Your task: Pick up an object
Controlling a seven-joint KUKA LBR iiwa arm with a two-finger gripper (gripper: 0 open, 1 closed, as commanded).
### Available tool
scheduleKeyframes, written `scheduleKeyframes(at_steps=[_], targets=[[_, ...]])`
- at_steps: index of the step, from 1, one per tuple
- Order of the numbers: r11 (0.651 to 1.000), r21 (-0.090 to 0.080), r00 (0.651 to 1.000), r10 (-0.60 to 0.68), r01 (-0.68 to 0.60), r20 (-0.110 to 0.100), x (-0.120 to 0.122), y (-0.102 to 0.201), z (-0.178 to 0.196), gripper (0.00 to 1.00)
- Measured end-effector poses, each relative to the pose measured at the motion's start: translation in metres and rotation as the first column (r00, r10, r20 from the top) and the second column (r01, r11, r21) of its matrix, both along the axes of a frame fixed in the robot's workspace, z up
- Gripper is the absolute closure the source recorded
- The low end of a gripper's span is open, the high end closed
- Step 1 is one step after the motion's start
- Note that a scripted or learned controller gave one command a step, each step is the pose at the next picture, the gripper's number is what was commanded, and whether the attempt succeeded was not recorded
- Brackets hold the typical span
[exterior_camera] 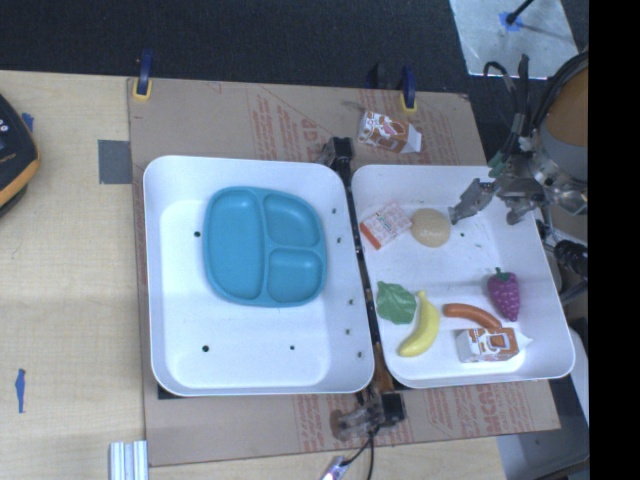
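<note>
We think the round tan ball [432, 228] is light & smooth, so grab its middle w/ the gripper [466, 208], which looks open, holding nothing.

Two white bins [170, 368] [545, 363]. One blue divided plate [265, 245]. One banana [422, 330], one grape bunch [505, 293], one sausage [472, 314], one green leaf [395, 302], one beige ball [432, 228]. Three small packets [385, 225] [488, 344] [390, 133].

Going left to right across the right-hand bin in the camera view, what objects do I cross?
Red-and-white packet → green leafy piece → banana → beige ball → tool → purple grapes. I left out the sausage and the small carton, whose spans overlap their neighbours'.
</note>
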State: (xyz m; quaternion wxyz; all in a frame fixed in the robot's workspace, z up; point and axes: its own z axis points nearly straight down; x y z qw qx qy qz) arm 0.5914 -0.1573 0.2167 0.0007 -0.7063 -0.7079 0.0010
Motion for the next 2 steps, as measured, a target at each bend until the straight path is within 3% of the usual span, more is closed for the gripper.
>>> scheduleKeyframes(at_steps=[1,2], targets=[[1.0,0.0,1.0,0.002,-0.002,-0.003,-0.039,-0.055,-0.123,0.0],[1.0,0.0,1.0,0.005,-0.005,0.0,-0.043,0.041,-0.032,0.0]])
